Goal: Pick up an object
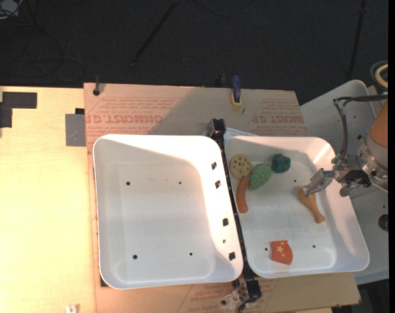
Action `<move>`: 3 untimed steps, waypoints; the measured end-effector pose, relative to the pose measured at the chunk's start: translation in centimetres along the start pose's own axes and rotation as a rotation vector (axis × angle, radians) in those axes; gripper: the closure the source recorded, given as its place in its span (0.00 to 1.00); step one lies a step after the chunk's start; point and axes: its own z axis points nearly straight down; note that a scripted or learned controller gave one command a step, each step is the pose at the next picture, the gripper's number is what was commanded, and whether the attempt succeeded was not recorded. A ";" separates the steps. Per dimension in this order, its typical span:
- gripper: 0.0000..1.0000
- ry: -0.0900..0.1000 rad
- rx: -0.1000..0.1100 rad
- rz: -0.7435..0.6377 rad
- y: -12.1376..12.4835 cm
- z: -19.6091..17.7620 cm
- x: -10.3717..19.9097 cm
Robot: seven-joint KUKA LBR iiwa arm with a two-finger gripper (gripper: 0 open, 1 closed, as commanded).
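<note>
Five small things lie in the right bin (354,256), and the one nearest our tool (317,184) is a tan stick-shaped piece (312,207) toward that bin's right side. We see its long axis running on a slant, from its upper end just under the tool tip down and to the right. The tool sits at that upper end, touching it or just above it; we cannot tell which, and we cannot tell how the tool is set or whether it has hold of anything.

Farther left lie an orange carrot-like piece (242,195), a green lumpy piece (260,176), a yellow waffle-like disc (240,167) and a dark teal piece (281,163), clustered near the divider. A red block (282,252) rests alone near the front wall. The left bin (106,240) stands beside it on the counter (34,207).

We judge the tan piece the likeliest target, best gripped across its slanted axis.
</note>
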 end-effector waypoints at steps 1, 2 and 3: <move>0.00 -0.002 -0.002 -0.004 6.4 15.3 -3.2; 1.00 0.000 0.000 0.001 6.1 13.7 -3.2; 1.00 0.003 0.004 -0.003 4.0 12.3 2.2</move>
